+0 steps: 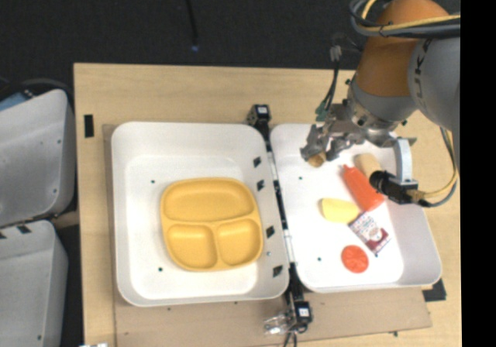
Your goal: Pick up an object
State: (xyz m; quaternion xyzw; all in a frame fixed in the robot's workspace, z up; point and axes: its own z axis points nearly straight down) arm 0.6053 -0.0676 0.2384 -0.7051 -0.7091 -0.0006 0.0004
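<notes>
While the arm reaches in from the right edge of the table [93,97], its claw [323,146] hangs low over the far left corner of the right bin [310,260], close to the divider between the two bins; whether it is wide or narrow I cannot tell, since the wrist hides the tips from above. A small tan object [315,158] sits right at the claw's lower edge, either touching it or just beside it, and nothing shows it lifted or gripped. The other candidates lie toward the bin's middle and right side: an orange bottle-shaped piece [361,186] with a pale cream piece [366,162] at its far end, a yellow piece [338,210] just beside it, a small red-and-white packet [371,232], and a red disc [355,259] nearest the table's front edge. The left bin [132,152] carries a yellow divided tray [211,223], well apart from the claw. By my reading the step in hand is the approach or descent onto the tan object, with no grasp yet proven. The next move likely calls for centring over that object, clearing the nearby bin wall, closing firmly, then raising straight up to test the hold.
</notes>
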